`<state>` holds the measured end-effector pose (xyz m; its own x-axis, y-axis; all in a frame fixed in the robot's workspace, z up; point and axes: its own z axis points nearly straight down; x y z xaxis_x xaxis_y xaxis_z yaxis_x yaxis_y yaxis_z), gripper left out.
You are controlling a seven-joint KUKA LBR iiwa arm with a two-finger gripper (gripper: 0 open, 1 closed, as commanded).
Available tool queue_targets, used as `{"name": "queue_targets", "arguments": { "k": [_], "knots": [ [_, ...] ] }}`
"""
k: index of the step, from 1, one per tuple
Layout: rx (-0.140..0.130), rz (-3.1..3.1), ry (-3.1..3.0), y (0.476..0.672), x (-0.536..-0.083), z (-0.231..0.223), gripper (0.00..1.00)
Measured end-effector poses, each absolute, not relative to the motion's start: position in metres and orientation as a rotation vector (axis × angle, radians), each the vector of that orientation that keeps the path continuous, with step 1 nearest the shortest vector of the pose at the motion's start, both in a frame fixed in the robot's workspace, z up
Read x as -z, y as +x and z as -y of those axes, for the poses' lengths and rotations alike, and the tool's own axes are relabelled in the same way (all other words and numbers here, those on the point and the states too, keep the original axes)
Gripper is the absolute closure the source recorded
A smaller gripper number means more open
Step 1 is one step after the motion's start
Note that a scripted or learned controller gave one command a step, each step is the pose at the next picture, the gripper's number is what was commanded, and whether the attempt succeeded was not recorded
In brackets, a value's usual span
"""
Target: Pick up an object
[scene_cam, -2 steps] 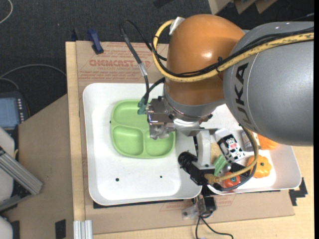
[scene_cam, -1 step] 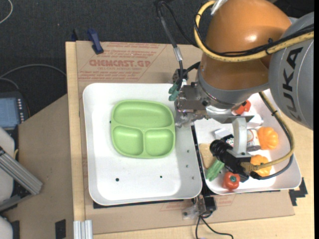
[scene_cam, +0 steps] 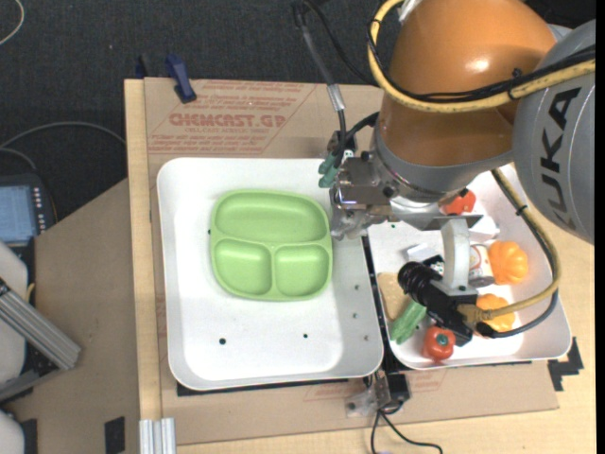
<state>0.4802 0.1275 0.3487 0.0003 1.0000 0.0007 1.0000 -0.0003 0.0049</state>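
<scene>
The right bin holds several small toys: an orange pepper-like piece, a red tomato, a green piece, a yellow-orange piece, a black elongated object and a red piece half hidden by the arm. My gripper hangs under the big orange band, low over the middle of this bin, just above the black object and beside the orange piece. The arm's bulk hides most of the gripper, and nothing visibly sits in its grasp.
The left bin holds a light green divided plate in its upper middle. The ridge between the bins runs just left of the gripper. Cardboard lies under the bins, and cables trail at the back.
</scene>
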Motion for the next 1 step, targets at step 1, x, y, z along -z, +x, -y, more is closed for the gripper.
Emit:
{"name": "queue_targets", "arguments": {
  "k": [1],
  "knots": [
    [-0.008,-2.213,2.223,0.4818,-0.4013,-0.0835,1.0]
  ]
}}
